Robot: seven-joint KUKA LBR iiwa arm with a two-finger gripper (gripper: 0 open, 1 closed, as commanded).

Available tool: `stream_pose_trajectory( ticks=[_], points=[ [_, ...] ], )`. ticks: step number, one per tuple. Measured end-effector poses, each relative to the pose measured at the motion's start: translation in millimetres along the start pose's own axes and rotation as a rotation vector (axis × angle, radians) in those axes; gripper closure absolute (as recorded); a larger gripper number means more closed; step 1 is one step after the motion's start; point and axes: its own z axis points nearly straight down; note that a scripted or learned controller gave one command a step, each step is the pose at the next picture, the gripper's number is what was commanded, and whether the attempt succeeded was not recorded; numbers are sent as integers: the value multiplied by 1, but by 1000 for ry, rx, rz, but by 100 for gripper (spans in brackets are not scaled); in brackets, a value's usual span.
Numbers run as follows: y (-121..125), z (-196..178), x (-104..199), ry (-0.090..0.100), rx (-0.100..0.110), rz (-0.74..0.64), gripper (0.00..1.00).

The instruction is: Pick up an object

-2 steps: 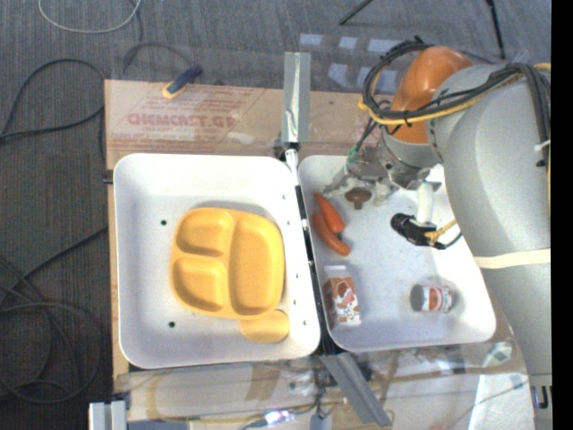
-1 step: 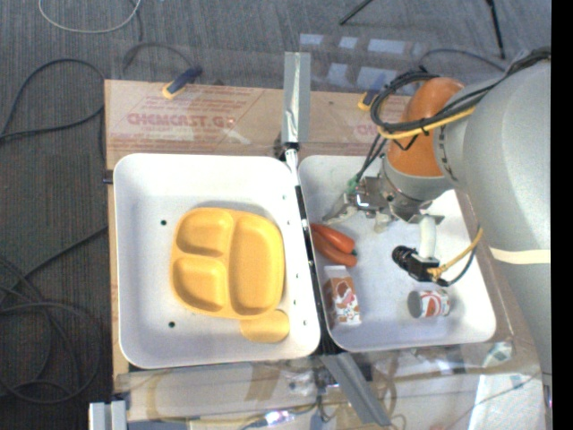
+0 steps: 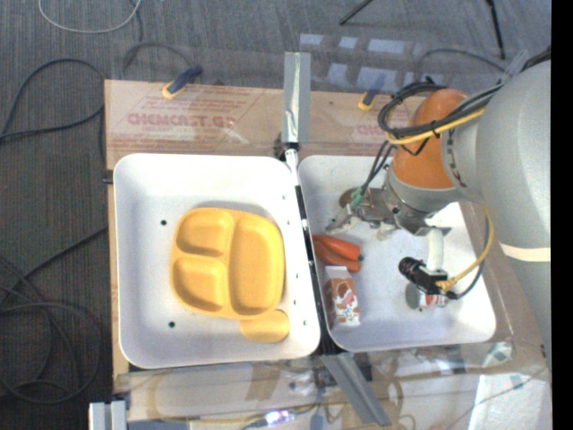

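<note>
Gripper (image 3: pixel 367 211) hangs low over the right bin (image 3: pixel 466 325), to the view's right of the yellow divided plate (image 3: pixel 228 260) and a little farther back than it. Whether it is apart or together cannot be told from this slant. Behind the plate, a brown cardboard sheet (image 3: pixel 197 119) lies under both bins. The left bin (image 3: pixel 143 195) holds the plate itself, which lies flat near that bin's middle with its compartments facing up. Just across the two bins' meeting rims from the plate's right edge lies an orange-red roll (image 3: pixel 336 249), in the right bin, near the gripper's front side and apart from it. A small brown-and-white carton (image 3: pixel 343 301) lies to the right of the plate's near right corner, just in front of the roll. A small yellow piece (image 3: pixel 266 327) touches the plate's near right corner, in the left bin.
</note>
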Motion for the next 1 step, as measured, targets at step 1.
stream_pose_trajectory(
  ticks=[1],
  points=[
    [64,2,-2,0,6,213,0]
  ],
)
